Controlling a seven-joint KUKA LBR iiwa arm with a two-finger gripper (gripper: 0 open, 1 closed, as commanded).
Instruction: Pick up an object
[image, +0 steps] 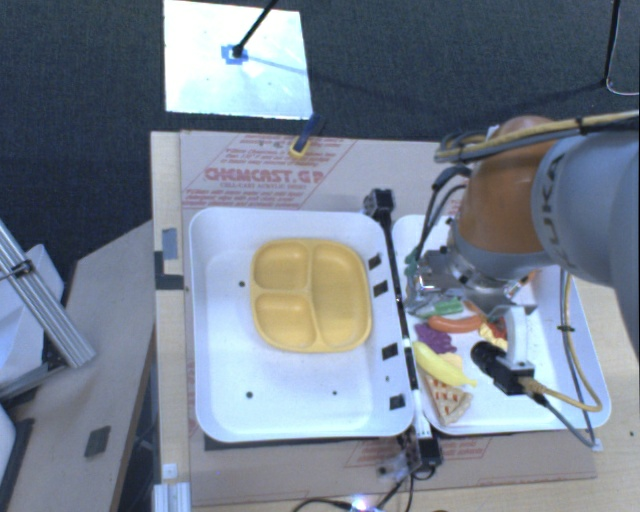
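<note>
toy food pieces lie heaped in the shallow white plastic right bin (585, 345), and any one of them can serve as the object to pick. we identify a long red-orange sausage-shaped piece (456, 324), a green piece (446, 307) just above it, a purple piece (437, 339) below it, a yellow banana-shaped piece (447, 367) and a tan waffle-patterned wedge (449, 404) nearest the front rim. the pieces touch or overlap one another and crowd against the bin's left wall, which leaves little free room beside any single one.

the grey arm with its orange band (505, 205) reaches in from the right and stands over the upper end of this heap, which we read as a descent toward a grasp. the two-finger gripper (428, 285) sits low, near the green and red-orange pieces. we cannot tell its state: the wrist body and cables hide its tip.

the shallow white plastic left bin (215, 390) holds a yellow three-compartment plastic tray (308, 294), lying flat near its centre, well apart from the gripper. we judge it to be a bystander at this step.

we consider the main risk to be the clutter: neighbouring pieces may be nudged or caught together.
</note>
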